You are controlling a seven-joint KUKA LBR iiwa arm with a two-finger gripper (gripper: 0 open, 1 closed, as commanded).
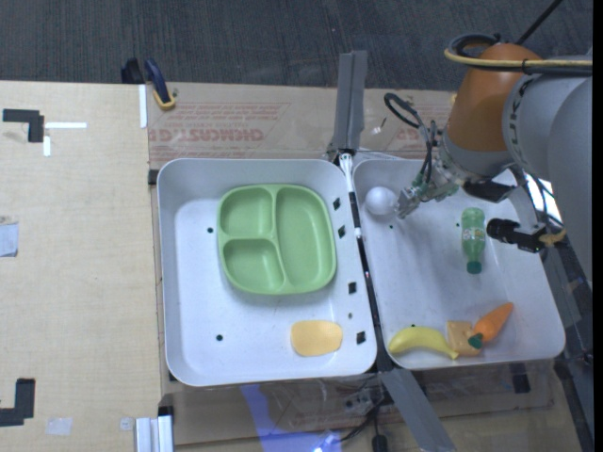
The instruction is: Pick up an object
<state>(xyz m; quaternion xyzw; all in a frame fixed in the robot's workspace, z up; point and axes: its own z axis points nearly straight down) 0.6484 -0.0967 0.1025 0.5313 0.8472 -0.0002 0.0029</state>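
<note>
Nearest us, the banana (pixel 421 341) and the carrot (pixel 492 322) lay crowded against the front wall of the right bin (pixel 528 351), so we judged a grab there could jam on the rim, while the green bottle (pixel 472 238) stood in open floor mid-bin. Farther back the claw (pixel 412 199) hung just beside the white ball (pixel 379 201) near the divider; we could not tell its fingers' state, and the ball might roll away.

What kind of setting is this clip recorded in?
Probably a robotics lab's bin-picking bench: two white bins hold toy items like a banana and green plate, with a clamp on the plywood top.
</note>
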